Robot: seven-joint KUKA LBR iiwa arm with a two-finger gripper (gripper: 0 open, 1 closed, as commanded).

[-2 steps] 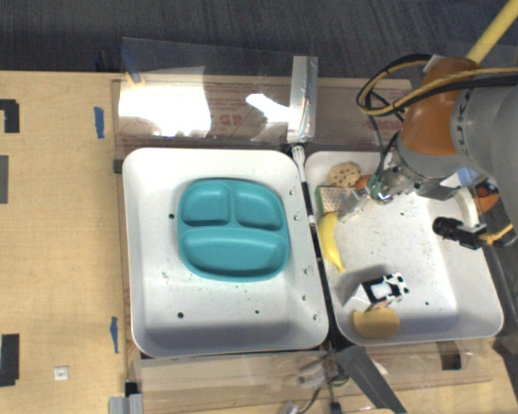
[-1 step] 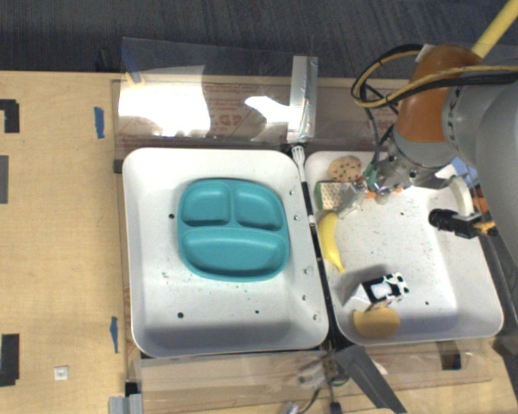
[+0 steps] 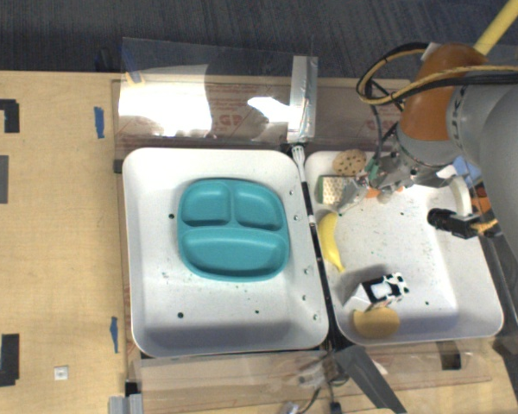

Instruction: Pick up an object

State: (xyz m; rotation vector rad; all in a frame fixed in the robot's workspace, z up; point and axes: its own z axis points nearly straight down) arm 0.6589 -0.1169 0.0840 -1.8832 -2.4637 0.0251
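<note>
Nothing is lifted yet: the pincer (image 3: 373,179) hovers low at the right bin's (image 3: 440,317) far-left corner, near a cookie (image 3: 350,161); its opening I cannot tell.

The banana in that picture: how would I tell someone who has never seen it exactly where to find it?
Look at the right-hand white bin of the two. Along its left wall, beside the divider between the bins, lies the banana, running lengthwise up and down the picture. It is the one long, curved, plain yellow thing there; the black-and-white toy and the tan round piece nearby are short and lumpy.
</note>
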